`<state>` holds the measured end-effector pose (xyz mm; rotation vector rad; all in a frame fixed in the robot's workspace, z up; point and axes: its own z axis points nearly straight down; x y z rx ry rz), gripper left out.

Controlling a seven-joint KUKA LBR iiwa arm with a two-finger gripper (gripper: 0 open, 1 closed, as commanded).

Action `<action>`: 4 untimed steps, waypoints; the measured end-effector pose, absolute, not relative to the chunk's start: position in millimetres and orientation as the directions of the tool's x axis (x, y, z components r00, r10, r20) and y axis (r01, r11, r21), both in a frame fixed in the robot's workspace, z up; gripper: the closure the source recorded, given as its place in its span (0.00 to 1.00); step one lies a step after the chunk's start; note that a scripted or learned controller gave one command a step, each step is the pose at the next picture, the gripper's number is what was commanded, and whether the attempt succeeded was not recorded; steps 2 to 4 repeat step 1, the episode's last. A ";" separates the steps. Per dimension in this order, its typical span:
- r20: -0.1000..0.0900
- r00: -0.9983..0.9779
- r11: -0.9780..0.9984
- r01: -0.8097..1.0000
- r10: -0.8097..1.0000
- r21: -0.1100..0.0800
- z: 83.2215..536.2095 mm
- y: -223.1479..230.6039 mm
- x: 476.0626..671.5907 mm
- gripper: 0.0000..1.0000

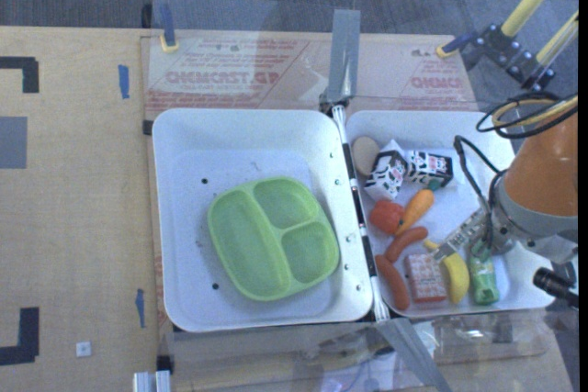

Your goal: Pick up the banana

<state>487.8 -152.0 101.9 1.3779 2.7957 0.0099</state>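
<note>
A wooden bench [73, 225] carries two white bins. The left bin [248, 128], well away from the jaws, holds a green divided plate [273, 237]. In the right bin [404, 128], the gripper [464, 241] hangs directly above the banana [454, 276]; whether its jaws are apart or together cannot be told.

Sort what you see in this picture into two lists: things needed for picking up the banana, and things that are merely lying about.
Needed for the job:
banana
gripper

Merely lying about:
green divided plate
carrot
tomato
two sausages
cow-patterned carton
green bottle
</note>
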 end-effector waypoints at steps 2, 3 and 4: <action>0.000 -0.377 0.377 0.926 0.926 -0.001 213.1 -69.2 502.1 1.00; 0.000 -0.377 0.377 0.926 0.926 -0.001 213.1 -69.2 502.1 1.00; 0.000 -0.377 0.377 0.926 0.926 -0.001 213.1 -69.2 502.1 1.00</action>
